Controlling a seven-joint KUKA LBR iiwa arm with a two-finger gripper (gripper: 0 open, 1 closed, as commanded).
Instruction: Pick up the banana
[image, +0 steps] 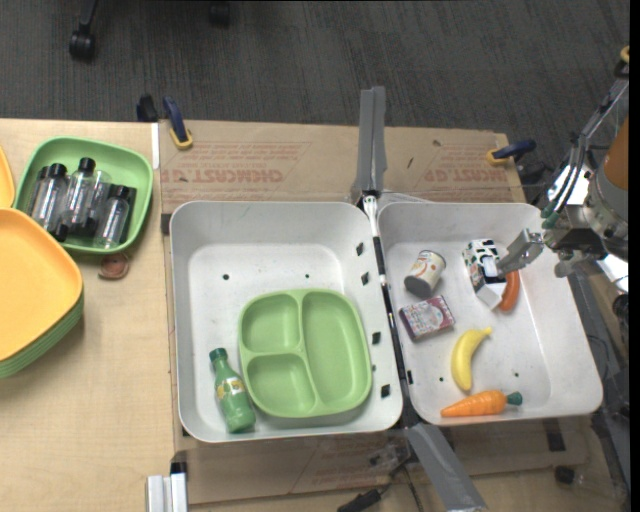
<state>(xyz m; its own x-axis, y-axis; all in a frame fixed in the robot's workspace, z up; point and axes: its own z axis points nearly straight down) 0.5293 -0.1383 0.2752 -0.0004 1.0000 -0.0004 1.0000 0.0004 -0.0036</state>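
The yellow banana (467, 357) lies in the right bin (560, 330), near the bin's front, just above a carrot (480, 403). My gripper (548, 256) hangs over the bin's right side, up and to the right of the banana and well apart from it. Its fingers (520, 250) stand open with nothing between them.
The right bin also holds a white cup (426, 270), a pink packet (427, 318), a black-and-white carton (484, 262) and a second orange carrot (511, 290) near the gripper. In the left bin (200, 300) are a green divided tray (305, 352) and a green bottle (231, 392).
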